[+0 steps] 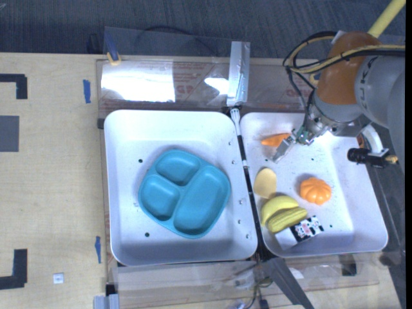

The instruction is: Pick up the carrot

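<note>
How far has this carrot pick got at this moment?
Done: the arm has reached into the right bin, with the gripper down at the carrot. In hand: the fingertips sit against the carrot, which lies on the bin floor; a grasp is not visible. Left: closing on it and lifting.

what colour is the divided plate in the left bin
Blue, a light turquoise; the divided plate shows clearly in the camera view.

Gripper [288, 145] covers the carrot's [273, 139] right end; finger gap too small to read; arm [380, 95] cut off right.
</note>
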You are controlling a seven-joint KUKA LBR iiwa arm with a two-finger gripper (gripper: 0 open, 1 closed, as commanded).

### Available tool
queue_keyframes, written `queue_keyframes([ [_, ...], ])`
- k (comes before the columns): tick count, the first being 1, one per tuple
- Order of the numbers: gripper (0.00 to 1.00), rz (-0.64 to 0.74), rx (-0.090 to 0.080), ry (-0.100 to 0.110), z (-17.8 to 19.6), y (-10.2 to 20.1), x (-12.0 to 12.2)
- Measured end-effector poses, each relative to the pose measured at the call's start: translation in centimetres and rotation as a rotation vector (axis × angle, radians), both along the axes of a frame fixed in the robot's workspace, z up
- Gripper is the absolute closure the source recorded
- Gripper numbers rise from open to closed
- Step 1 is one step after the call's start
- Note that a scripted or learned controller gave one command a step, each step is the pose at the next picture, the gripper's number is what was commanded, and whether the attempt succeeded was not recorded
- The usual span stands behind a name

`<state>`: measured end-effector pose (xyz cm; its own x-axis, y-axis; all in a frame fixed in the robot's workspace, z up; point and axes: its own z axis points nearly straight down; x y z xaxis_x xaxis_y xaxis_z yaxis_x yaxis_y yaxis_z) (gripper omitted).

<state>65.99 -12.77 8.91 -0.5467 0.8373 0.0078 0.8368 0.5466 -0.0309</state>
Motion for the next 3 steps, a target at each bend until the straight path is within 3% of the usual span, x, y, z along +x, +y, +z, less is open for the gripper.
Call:
queue_keyframes([
  [1, 1.00, 0.012, 0.001, -0.036, 1.8, 0.6, 0.9],
  [2, 1.00, -0.314, 0.006, -0.040, 9.8, 6.7, -1.2],
  [3, 0.00, -0.315, 0.005, -0.037, 9.6, 6.6, -1.3],
])
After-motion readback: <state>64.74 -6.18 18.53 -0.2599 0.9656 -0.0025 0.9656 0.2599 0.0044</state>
